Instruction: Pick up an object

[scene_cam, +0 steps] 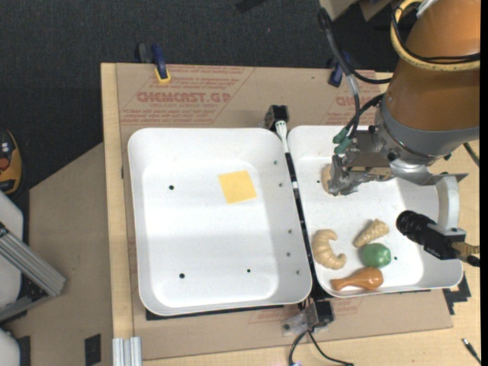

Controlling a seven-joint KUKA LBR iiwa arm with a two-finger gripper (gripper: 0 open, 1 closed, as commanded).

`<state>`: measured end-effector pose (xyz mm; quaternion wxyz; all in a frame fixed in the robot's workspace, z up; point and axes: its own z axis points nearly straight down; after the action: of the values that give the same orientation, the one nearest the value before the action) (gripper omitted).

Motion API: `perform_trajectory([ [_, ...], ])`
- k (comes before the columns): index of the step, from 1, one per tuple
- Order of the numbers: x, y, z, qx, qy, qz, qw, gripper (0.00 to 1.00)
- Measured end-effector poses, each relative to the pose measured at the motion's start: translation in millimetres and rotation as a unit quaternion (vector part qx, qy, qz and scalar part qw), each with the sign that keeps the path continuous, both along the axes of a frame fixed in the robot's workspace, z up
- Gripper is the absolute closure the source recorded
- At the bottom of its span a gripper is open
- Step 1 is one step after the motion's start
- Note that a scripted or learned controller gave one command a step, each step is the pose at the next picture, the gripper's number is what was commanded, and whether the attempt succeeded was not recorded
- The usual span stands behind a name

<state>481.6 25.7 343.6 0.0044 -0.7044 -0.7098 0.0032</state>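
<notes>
Saw two shallow white bins side by side on the desk (114, 204), with a brown printed board under them. Noted only one thing in the left bin (191, 258): a flat yellow square (237, 187), lying a little far of the middle and more toward the right wall.

Found the grey arm (438, 67) with the orange band reaching in from the right, above the far part of the right bin (408, 204). Found the tool (343, 183) low in the far left part of that bin, near the wall next to the left bin. Could not tell whether open or closed, the spot being too dark and too small. Saw a small tan piece (329, 179) just at the left side of the tool, touching it or almost touching. Could not say whether gripped or only lying on the bin floor beside.

Counted four more things in the near part of the right bin, all apart from the tool. Noted a pale croissant (328, 248) at the left, curved and lying flat. Noted to its right a beige ridged cone (371, 232), and just near of the cone a green round thing (375, 255), apparently touching it. Saw an orange-brown drumstick (358, 281) nearest of all, close to the near rim, just below the green round thing.
</notes>
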Motion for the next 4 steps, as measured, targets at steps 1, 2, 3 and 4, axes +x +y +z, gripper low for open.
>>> perform_trajectory([
  [1,100,27,73,-0.0009,-0.012,-0.002,0.9999,1.00],
  [2,31,61,-28,-0.0009,0.002,-0.002,1.0000,1.00],
  [3,149,111,130,0.0010,-0.018,-0.001,0.9998,1.00],
  [4,72,179,30,-0.0011,0.001,0.001,1.0000,1.00],
])
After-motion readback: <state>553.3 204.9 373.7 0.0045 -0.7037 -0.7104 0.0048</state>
